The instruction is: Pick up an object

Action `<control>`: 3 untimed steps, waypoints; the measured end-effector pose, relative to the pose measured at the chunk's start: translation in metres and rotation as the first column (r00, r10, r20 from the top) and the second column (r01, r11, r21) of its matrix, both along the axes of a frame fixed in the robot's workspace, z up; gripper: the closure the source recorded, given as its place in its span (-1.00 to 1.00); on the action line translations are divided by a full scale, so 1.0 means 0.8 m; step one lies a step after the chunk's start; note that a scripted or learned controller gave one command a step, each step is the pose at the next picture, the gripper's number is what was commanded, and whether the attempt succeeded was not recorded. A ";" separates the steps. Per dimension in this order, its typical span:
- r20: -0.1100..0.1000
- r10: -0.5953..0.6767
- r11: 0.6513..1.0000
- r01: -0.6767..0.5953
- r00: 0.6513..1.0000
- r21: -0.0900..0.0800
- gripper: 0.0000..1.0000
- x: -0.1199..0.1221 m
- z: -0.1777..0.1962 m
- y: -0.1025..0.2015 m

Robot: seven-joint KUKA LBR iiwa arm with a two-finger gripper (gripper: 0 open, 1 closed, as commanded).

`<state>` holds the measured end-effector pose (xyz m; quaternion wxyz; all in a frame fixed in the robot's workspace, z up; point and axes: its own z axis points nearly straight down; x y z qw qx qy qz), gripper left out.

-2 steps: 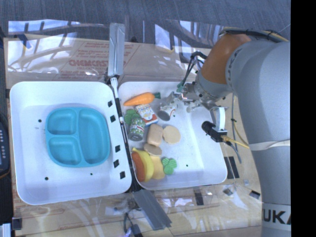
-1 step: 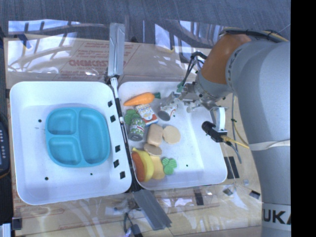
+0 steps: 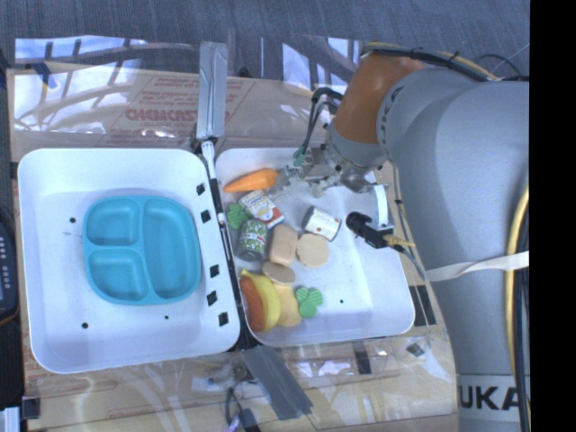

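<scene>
Beside the tool (image 3: pixel 310 171), grip state unclear, lies a slim orange carrot (image 3: pixel 251 181).

Toy foods (image 3: pixel 274 255) lie clustered along right bin's (image 3: pixel 382 300) left side.

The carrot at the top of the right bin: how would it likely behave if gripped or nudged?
The carrot looks like smooth moulded toy plastic, so probably stiff, light and somewhat slippery. Its tapered, rounded body lies on its side on the right bin floor, so a nudge might roll or pivot it.

Fixed overhead camera, slanted down, both bins (image 3: pixel 36 241)
</scene>
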<state>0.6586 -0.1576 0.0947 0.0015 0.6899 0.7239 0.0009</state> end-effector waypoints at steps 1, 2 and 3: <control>-0.006 0.014 1.000 -0.014 1.000 0.002 -1.00 -0.099 0.016 0.035; -0.003 0.031 1.000 -0.031 1.000 0.000 -1.00 -0.001 0.002 0.037; 0.004 0.053 0.999 -0.053 0.999 0.000 -1.00 -0.084 0.003 0.077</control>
